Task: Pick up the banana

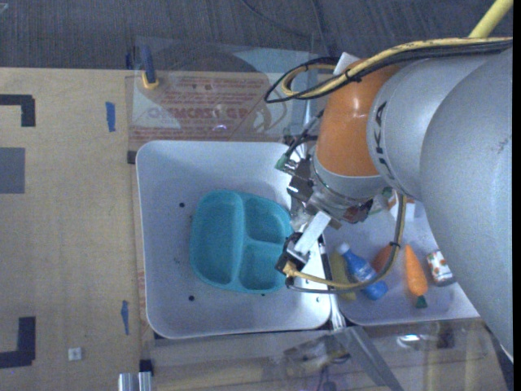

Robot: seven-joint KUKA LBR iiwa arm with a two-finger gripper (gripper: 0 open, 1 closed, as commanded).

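My gripper (319,215) hangs below the orange-banded wrist, over the wall between the two bins and just right of the teal tray. The wrist hides what lies beneath it. A short yellow sliver (335,265) shows by the dividing wall, left of the blue bottle. It is mostly covered, and I cannot tell whether it is the banana.
A teal divided tray (238,241) lies in the left bin (163,177). The right bin (444,300) holds a blue bottle (362,273), a carrot (416,275), an orange piece (383,258) and a small red-and-white item (440,268). The big grey arm covers the right bin's far part.
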